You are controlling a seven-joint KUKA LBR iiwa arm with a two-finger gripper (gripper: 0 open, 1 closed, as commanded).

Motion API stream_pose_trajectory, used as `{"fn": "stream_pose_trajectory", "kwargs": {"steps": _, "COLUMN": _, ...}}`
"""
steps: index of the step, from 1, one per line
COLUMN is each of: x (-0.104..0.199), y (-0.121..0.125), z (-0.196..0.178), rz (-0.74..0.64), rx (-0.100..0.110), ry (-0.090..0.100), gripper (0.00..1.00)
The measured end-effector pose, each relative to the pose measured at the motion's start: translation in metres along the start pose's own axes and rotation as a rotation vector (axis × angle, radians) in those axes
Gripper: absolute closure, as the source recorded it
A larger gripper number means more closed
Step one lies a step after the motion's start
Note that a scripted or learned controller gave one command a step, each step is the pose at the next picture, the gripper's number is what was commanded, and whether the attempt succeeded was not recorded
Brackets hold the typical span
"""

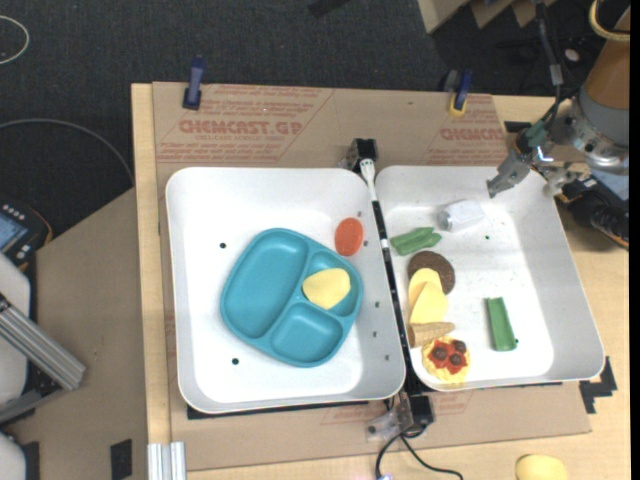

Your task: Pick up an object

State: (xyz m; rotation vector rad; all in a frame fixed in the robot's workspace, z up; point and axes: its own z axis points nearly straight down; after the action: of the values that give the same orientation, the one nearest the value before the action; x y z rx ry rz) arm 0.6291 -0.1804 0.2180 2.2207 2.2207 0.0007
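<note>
Bins [190,268]: 2. Green pcs [414,239]: 2. Tray [285,298]: 1. Claw [505,180]: grip state unclear, prob. nothing held.

floor: dark carpet [90,38] | bench top: brown cardboard [300,118] | blue clamps [193,83]

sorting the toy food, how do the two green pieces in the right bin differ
The green pod lies near the bin's left wall, pointing across the bin at a slight slant; the green stick lies toward the right side, pointing nearly along the bin's length. The pod looks rounded and lumpy with tapered ends; the stick looks straight with blunt ends. The pod sits just above the brown disc; the stick lies alone. Both are green, elongated and lie flat.
</note>
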Motion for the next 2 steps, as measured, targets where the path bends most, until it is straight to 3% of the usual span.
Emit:
{"fn": "stream_pose_trajectory", "kwargs": {"steps": 1, "x": 0.062, "y": -0.038, "z": 0.087, "rz": -0.005, "rx": 0.013, "ry": 0.006, "gripper": 0.0}}
{"fn": "stream_pose_trajectory", "kwargs": {"steps": 2, "x": 0.146, "y": -0.064, "z": 0.03, "rz": -0.009, "rx": -0.001, "ry": 0.005, "gripper": 0.0}}
